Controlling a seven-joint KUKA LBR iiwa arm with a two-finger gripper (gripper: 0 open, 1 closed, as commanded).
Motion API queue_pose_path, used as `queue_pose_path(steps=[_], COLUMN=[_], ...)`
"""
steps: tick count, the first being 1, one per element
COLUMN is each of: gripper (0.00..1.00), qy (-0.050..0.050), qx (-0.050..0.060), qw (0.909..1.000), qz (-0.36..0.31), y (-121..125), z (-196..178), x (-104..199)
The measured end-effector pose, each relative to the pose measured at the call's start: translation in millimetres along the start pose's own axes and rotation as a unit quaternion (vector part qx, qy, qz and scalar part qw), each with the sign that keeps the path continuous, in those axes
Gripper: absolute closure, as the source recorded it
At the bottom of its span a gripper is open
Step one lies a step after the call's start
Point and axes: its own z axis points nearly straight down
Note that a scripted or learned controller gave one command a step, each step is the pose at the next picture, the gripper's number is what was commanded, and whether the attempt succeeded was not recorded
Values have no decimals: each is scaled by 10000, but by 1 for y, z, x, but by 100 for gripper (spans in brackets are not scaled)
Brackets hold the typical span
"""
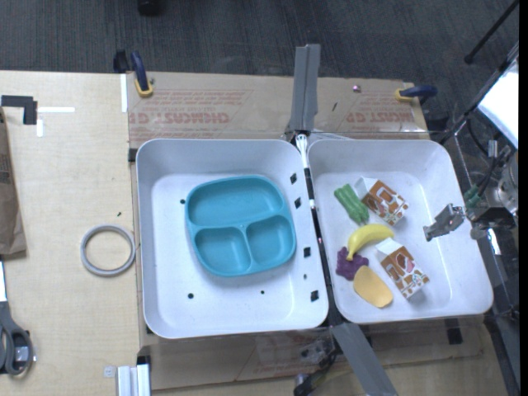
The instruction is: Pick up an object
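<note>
The right bin (437, 167) holds several small toys. A green vegetable (351, 203) lies beside a brown-and-white carton (385, 200). Below them are a yellow banana (368, 238), a purple grape bunch (347, 263), a second carton (403, 271) and a yellow-orange flat piece (373, 288). My gripper (444, 221) hangs over the right side of this bin, right of the banana and apart from every toy. Nothing shows in it.
The left bin (157, 221) holds a blue divided plate (241, 225). On the wooden bench to the left lie a grey tape ring (108, 249) and scissors (14, 343). Clamps and a metal post (305, 85) stand behind the bins.
</note>
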Motion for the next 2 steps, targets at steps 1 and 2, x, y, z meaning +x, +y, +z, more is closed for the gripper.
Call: queue_pose_path(steps=[1,2], gripper=[0,0], qy=[0,-4], qx=[13,5], qw=[9845,9739], qz=[1753,2272], y=[28,95], z=[46,124], x=[68,74])
